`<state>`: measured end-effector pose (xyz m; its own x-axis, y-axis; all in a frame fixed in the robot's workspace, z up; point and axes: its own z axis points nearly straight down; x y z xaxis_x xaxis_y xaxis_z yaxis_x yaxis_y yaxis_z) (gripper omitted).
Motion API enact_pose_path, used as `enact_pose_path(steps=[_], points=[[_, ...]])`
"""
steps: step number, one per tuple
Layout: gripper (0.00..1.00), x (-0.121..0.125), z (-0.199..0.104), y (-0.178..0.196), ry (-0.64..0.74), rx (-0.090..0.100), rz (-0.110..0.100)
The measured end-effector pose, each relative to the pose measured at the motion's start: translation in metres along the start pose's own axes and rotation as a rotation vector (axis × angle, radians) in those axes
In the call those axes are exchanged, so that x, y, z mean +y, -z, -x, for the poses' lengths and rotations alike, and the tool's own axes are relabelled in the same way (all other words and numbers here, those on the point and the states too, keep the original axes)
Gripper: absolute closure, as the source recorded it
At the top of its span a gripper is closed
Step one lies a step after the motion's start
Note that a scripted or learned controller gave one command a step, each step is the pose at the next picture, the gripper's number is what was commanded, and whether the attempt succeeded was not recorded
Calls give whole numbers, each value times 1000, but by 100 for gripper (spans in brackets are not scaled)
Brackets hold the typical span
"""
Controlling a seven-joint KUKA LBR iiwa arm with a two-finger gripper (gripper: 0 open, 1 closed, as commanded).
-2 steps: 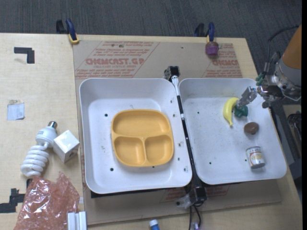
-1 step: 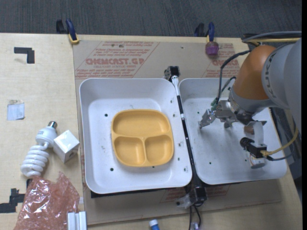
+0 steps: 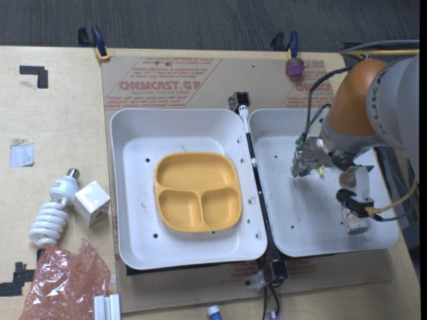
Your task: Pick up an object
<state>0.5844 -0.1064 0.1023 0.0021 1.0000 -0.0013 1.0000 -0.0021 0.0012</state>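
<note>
Wooden bench (image 3: 60, 132) carries a brown cardboard sheet (image 3: 167, 79) clamped at the far edge, with two white bins side by side on it.

Near edge: crumpled pink plastic wrap (image 3: 63, 282) at the near left corner of the bench. Just beyond it, a white spiral bulb (image 3: 53, 215) lies on its side, with a small white cube (image 3: 92, 203) touching its right flank.

Left bin (image 3: 130, 179): holds a yellow divided tray (image 3: 198, 192), three compartments, lying flat near the bin's centre.

Right bin (image 3: 293, 235): floor is white with small dark specks. Arm (image 3: 373, 105) reaches in from the right, orange band above the wrist. Gripper (image 3: 305, 165) sits low over the bin's middle, pointing down and left. Finger state: cannot tell; the tips are too small and cluttered to read. A small yellowish bit shows by the gripper tip; what it is cannot be made out. No graspable object can be confirmed at the gripper; the tray is well apart from it, in the other bin.

Far edge: a purple knob (image 3: 295, 67) sits on the cardboard near the right blue clamp (image 3: 292, 43). Dark carpet (image 3: 200, 9) lies beyond the bench.
</note>
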Motion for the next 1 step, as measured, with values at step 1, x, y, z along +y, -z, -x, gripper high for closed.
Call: enact_pose_path(steps=[1], points=[[0, 0, 0, 0, 0, 0, 0]])
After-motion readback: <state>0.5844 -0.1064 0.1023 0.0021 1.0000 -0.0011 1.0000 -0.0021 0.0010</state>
